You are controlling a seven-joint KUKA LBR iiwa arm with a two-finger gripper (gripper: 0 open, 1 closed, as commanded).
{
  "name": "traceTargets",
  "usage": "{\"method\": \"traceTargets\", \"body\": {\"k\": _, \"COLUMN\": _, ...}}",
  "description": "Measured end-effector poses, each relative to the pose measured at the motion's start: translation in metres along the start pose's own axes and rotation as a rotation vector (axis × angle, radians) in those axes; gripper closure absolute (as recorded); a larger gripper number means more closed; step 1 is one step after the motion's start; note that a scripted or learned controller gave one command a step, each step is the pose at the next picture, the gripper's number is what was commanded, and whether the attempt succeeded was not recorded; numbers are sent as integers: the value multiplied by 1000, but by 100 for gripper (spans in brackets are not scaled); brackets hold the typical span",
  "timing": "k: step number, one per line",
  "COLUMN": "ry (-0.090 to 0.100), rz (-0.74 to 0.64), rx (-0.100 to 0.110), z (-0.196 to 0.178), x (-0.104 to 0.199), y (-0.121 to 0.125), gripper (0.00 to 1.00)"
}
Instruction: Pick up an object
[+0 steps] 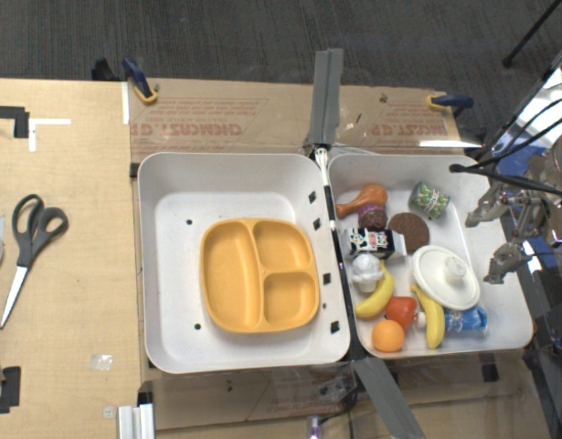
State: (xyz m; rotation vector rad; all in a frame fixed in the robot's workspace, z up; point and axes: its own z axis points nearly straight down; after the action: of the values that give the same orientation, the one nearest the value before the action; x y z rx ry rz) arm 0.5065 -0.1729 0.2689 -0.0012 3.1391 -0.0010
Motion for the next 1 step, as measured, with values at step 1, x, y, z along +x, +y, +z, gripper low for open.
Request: {"method": "traceTargets", "body": {"k": 1, "ry": -1, "rz": 51, "rx": 1, "z": 127, "x": -73, "y": -39, "gripper": 0}}
